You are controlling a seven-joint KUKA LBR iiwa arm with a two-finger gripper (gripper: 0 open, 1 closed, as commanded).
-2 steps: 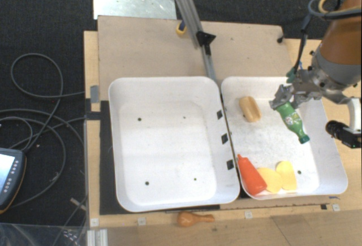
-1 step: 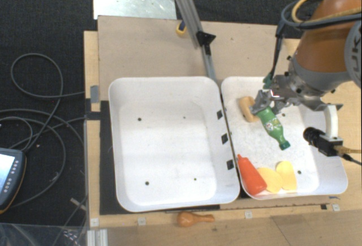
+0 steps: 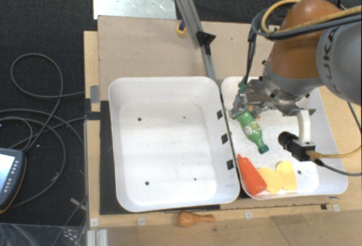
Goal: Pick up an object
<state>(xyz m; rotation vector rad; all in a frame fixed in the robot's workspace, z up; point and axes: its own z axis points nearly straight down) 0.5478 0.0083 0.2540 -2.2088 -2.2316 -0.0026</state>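
In the right half of the frame the gripper (image 3: 242, 104) sits over the right bin (image 3: 334, 180), at the top of a green bottle (image 3: 252, 131). Below lie an orange carrot-shaped piece (image 3: 250, 175) and yellow pieces (image 3: 280, 177). The left bin (image 3: 124, 143) fills the centre.

My arm (image 3: 317, 41) reaches in from the right, over the right bin (image 3: 334, 182), the 1 touching the left bin (image 3: 164, 143) along their shared wall. My gripper (image 3: 244, 104) sits by that bin's rear left corner, at the top end of a bottle (image 3: 252, 132) that slants toward the front. Along the front edge lie 3 things: a carrot-like piece (image 3: 250, 174) at the left corner, 2 rounded pieces (image 3: 278, 178) just right of it.
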